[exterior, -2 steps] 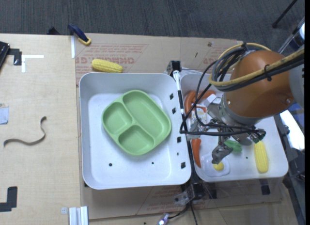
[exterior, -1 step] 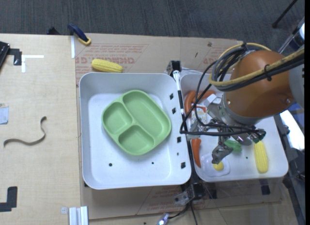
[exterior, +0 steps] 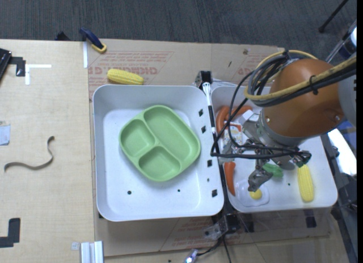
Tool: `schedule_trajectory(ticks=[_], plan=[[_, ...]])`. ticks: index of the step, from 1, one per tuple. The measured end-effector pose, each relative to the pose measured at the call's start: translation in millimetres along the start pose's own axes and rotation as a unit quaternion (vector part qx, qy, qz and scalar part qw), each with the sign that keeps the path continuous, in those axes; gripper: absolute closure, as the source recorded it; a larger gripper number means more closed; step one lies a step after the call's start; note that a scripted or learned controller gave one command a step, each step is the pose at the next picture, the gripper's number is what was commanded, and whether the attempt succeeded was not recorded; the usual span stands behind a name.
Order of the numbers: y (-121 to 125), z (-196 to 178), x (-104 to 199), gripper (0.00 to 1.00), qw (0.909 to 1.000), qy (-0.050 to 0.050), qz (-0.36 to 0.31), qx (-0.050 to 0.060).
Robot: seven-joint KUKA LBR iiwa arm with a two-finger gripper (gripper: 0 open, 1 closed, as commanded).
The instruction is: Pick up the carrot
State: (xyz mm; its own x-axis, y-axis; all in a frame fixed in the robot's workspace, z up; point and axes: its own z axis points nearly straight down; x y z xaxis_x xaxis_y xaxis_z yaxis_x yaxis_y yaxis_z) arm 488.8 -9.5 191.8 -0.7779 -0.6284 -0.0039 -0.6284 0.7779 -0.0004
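Note:
The carrot (exterior: 229, 178) is an orange stick lying along the left wall of the right bin (exterior: 283, 202). A second orange piece (exterior: 221, 119) shows further back along the same wall; the arm's cables hide whether the two are one thing. My gripper (exterior: 258, 181) hangs low over the front of the right bin, to the right of the carrot and just above a small yellow item (exterior: 256, 195). The arm's large orange band (exterior: 303, 100) covers much of this bin.
An ear of corn (exterior: 306, 182) and a green item (exterior: 273, 170) lie in the right bin near the gripper. The left bin (exterior: 113, 194) holds a green divided plate (exterior: 160, 141). Another corn ear (exterior: 125, 76) lies on the cardboard behind the left bin.

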Motion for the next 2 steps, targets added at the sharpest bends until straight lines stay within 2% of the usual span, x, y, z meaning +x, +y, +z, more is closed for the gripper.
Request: schedule_trajectory(ticks=[2], plan=[[0.0, 0.0, 0.0, 0.00, 1.0000, 0.000, 0.000, 0.000]])
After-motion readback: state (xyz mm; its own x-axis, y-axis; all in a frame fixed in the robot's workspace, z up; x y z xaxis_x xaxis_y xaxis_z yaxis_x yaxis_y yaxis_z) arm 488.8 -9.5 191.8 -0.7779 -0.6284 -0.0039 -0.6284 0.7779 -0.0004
